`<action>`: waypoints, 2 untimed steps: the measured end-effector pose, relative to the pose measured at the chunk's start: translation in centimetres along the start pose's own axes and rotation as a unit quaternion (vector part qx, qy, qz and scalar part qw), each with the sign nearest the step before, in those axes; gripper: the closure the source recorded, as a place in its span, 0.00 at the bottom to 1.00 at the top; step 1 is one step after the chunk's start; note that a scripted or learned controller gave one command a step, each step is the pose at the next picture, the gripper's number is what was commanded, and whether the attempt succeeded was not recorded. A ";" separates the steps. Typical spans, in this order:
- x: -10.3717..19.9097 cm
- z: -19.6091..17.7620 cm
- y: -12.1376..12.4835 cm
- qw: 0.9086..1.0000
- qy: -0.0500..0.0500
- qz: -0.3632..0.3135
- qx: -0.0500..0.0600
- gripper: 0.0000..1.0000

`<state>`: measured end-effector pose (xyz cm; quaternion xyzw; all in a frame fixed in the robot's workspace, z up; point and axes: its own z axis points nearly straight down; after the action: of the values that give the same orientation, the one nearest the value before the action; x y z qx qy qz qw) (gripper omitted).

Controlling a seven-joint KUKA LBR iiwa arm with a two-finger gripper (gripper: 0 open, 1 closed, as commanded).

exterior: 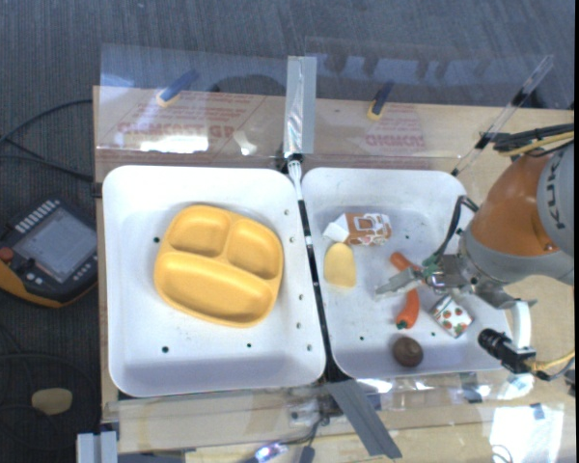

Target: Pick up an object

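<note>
The camera looks down on two white bins. The left bin [125, 355] holds a yellow tray [218, 263] with three compartments, lying near its middle.

In the right bin [367, 183] the arm [521, 220] comes in from three o'clock, and the gripper [412, 278] sits low over the bin's middle; its metal fingers [396, 282] point toward nine o'clock, and whether the jaws are apart or together cannot be told. A carrot [408, 308] lies just at six o'clock of the fingers. A pale yellow piece [341, 265] lies at nine o'clock of the gripper, a packet [367, 229] at eleven o'clock. A brown ball [407, 351] rests at six o'clock of the carrot, and a patterned cube [452, 317] lies at four o'clock of the gripper.
</note>
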<state>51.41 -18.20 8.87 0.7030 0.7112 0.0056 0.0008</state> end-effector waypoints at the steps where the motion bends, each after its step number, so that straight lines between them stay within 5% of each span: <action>1: -0.3 -0.9 0.1 1.000 -0.004 0.001 -0.002 1.00; 2: 4.3 -13.9 4.2 1.000 -0.004 0.004 0.004 1.00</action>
<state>55.42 -13.98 22.82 0.7061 0.7081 -0.0006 0.0009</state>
